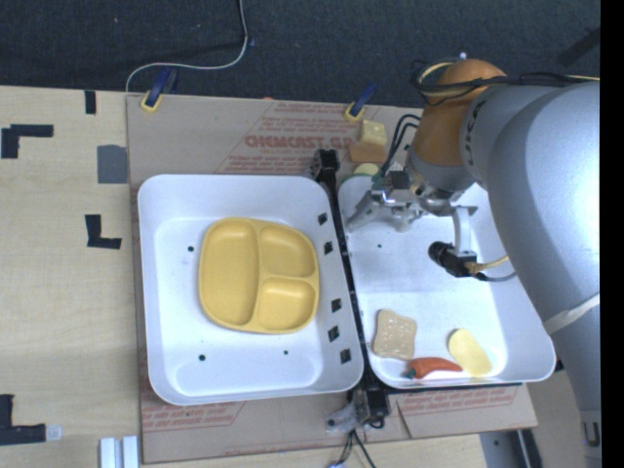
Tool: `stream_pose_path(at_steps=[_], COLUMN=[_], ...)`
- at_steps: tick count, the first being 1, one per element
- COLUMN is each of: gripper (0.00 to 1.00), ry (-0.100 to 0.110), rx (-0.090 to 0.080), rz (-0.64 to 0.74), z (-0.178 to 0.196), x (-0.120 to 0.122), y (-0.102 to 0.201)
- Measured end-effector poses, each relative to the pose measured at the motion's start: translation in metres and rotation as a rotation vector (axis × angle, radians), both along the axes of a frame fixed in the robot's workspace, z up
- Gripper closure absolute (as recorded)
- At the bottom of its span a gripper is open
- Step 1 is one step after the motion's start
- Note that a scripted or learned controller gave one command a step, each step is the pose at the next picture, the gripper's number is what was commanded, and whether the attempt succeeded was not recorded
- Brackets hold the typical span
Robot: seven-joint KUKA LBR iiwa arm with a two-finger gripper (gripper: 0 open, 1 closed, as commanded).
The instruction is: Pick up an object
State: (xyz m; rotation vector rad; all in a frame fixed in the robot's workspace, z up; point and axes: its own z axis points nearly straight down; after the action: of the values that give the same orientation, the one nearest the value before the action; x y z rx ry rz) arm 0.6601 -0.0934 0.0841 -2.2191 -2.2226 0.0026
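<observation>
camera view: the gripper (pixel 388 203) sits low at the far end of the right bin (pixel 507 331), and i cannot tell its state. the candidates, a cracker (pixel 395 334), a yellow piece (pixel 471 352) and an orange carrot (pixel 432 367), lie clustered at the near end, well apart from it. risk: the carrot touches the bin wall, so a descent there may strike the rim or trap two items together.

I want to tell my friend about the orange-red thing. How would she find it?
Look at the right white bin, under the grey arm. Along its near edge lie three small things. The orange-red piece is the long thin one in the middle, between a pale tan square and a yellow oval.
</observation>
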Motion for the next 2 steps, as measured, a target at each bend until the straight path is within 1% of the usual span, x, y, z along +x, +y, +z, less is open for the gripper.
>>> stream_pose_path(at_steps=[1, 2], gripper=[0.0, 1.0], ry=[-0.001, -0.002], rx=[0.001, 0.0], rz=[0.0, 0.002], z=[0.0, 0.01], x=[0.008, 0.008], y=[-0.011, -0.01])
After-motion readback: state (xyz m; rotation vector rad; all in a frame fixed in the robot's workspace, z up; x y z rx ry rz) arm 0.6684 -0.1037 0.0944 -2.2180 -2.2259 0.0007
